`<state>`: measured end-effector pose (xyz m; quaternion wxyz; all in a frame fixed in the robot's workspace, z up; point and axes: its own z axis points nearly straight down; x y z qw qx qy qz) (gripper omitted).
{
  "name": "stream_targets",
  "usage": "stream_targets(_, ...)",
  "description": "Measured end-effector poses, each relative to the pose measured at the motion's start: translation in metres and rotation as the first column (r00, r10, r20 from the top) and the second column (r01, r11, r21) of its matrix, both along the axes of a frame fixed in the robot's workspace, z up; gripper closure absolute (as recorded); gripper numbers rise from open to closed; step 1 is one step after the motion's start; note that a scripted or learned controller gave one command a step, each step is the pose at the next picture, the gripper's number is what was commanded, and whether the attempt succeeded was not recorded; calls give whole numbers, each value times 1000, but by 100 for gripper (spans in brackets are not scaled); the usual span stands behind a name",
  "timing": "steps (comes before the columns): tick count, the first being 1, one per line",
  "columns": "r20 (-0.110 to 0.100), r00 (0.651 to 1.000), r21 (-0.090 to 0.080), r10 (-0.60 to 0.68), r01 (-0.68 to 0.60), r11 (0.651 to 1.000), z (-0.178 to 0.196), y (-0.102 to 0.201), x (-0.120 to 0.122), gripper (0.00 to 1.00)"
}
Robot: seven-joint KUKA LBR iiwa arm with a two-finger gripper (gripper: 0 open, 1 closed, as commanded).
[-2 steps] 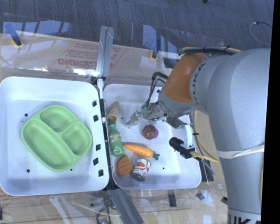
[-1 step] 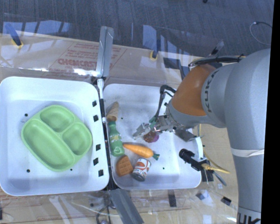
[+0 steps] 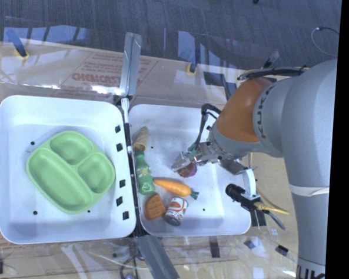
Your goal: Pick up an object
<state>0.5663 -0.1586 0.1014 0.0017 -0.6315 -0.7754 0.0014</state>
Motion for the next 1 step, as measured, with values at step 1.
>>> stream_targets(1,3,1000,0,-31,31,1000,83,59,26,100)
